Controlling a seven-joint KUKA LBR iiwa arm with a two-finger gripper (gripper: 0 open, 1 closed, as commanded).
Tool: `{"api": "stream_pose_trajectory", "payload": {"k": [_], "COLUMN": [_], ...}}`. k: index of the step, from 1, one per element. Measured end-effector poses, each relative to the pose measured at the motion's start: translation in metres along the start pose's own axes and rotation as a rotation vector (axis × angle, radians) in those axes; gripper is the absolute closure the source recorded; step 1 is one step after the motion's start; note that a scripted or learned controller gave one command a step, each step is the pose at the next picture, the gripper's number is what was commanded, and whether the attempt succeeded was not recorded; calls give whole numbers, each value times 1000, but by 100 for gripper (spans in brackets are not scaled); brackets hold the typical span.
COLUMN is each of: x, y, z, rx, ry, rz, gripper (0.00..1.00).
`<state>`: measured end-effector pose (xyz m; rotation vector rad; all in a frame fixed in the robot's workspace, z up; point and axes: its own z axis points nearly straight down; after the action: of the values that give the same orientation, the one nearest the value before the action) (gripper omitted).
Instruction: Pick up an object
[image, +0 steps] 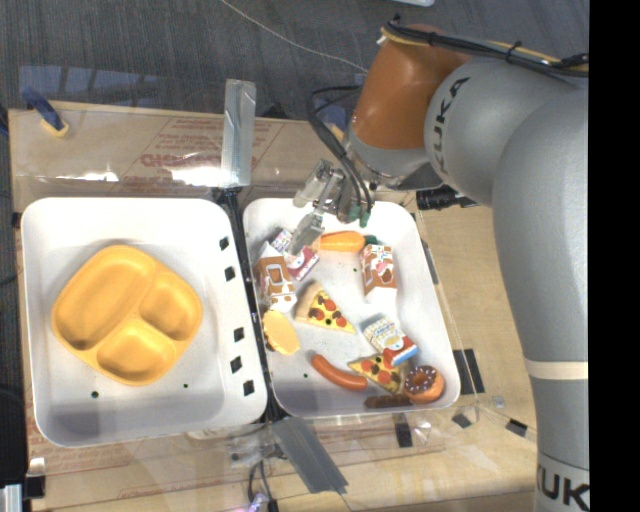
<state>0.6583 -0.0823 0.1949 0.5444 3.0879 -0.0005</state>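
My gripper (312, 222) hangs over the far left part of the right bin (432, 300), just above a small purple and white packet (292, 250). Whether it touches the packet is unclear. Near it lie an orange carrot-shaped toy (343, 241), a brown carton (273, 280) and a second brown carton (378, 268). A pizza slice (325, 312) lies in the bin's middle.
The right bin also holds a yellow disc (281, 332), a red sausage (338, 372), a second pizza slice (375, 370), a doughnut (423, 382) and a blue and white box (388, 338). A yellow divided plate (127, 312) sits in the left bin (40, 240).
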Motion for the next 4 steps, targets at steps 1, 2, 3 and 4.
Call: {"api": "stream_pose_trajectory", "payload": {"k": [1, 2, 3, 4], "x": [7, 35, 158, 159], "y": [-81, -113, -87, -87], "z": [5, 96, 102, 93], "rx": [4, 0, 1, 3], "ry": [8, 0, 8, 12], "rz": [193, 163, 380, 375], "gripper": [0, 0, 0, 100]}}
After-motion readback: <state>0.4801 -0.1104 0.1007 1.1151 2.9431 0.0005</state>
